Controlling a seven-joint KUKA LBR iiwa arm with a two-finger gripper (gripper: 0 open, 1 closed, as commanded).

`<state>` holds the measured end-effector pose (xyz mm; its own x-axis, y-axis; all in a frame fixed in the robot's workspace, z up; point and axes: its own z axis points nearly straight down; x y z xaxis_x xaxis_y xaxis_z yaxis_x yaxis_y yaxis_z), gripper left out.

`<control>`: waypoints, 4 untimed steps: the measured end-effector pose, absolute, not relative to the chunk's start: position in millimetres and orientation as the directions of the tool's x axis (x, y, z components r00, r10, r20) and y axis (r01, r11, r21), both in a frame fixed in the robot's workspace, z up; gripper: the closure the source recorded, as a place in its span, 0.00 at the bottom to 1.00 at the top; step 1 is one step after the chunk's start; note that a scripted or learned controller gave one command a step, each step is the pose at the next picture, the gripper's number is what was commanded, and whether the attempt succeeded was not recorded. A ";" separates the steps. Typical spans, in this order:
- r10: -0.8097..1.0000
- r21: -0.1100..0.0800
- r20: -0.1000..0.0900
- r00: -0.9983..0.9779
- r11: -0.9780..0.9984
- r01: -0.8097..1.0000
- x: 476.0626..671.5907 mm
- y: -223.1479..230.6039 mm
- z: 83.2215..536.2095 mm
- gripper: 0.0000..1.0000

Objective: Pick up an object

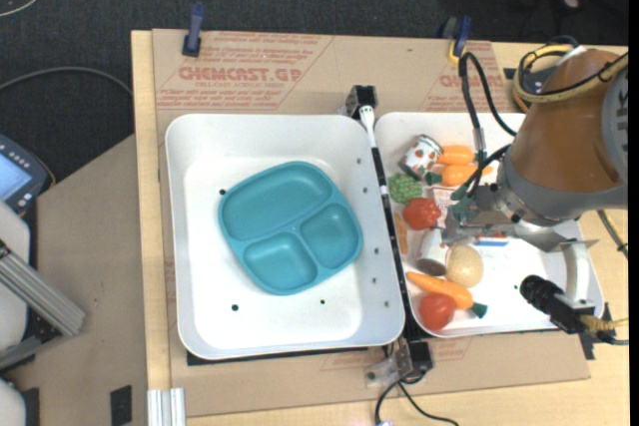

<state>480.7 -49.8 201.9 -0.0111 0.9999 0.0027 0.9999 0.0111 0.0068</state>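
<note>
My gripper (467, 226) hangs low over the right bin (559, 299), in the middle of the toy food pile; my wrist and orange band block the view of the jaws, so can't tell if they're wide, narrow or on anything. Nearest candidate, in my judgement, is the cream egg-shaped piece (463, 265), just beside the gripper on the near side, w/ a carrot (441, 286) lying slantwise right under it, long axis running from bin centre-left toward the near-right, and a red tomato (435, 311) at the near rim. Another red piece (420, 212) sits just left of the gripper, green broccoli (404, 188) beyond that. Left bin (190, 214) holds a teal divided plate (291, 226), well apart. Next move prob. calls for a short shift toward the near rim, then down.
</note>
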 end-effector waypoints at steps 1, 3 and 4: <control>1.000 0.004 -0.001 0.000 0.000 1.000 480.2 -56.2 208.8 1.00; 1.000 -0.010 -0.003 0.013 -0.013 1.000 476.7 -68.1 181.2 1.00; 1.000 0.007 0.003 -0.011 0.011 1.000 480.5 21.5 245.9 1.00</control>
